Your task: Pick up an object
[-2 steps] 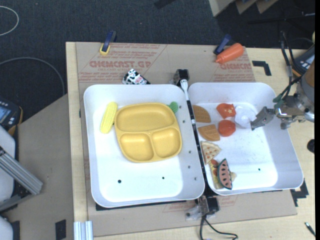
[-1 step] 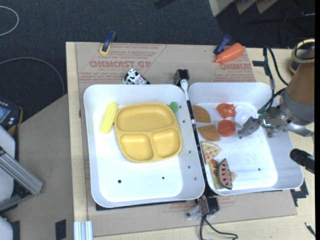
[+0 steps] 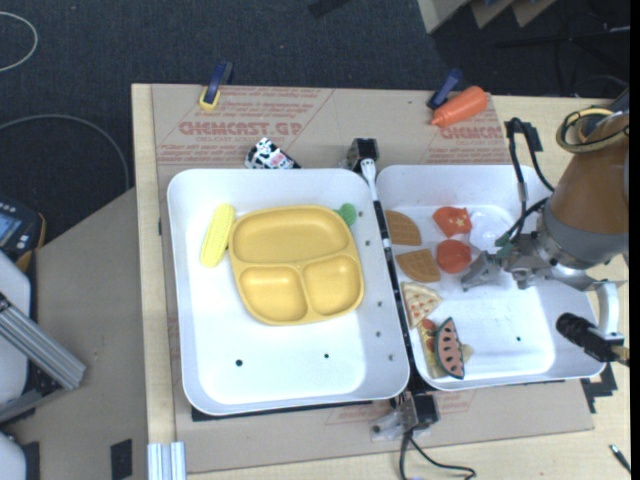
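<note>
I've got the pincer (image 3: pixel 480 271) low in the right bin (image 3: pixel 520 360), just right of the tomato (image 3: pixel 453 257). Whether it's spread or clenched, I cannot tell from this slant. Nothing's lifted yet, so the pick is all ahead of me. The tomato lies beside the bread (image 3: pixel 417 265), with the pizza (image 3: pixel 419 301) and watermelon (image 3: pixel 449 348) below it. Left of the tomato it's crowded against the bin wall; right of it, bare floor gives me room.

Can't make out hand (image 3: pixel 478 271) fingers, too blurred; green item (image 3: pixel 347 212) mostly hidden behind yellow tray (image 3: pixel 295 263).
</note>
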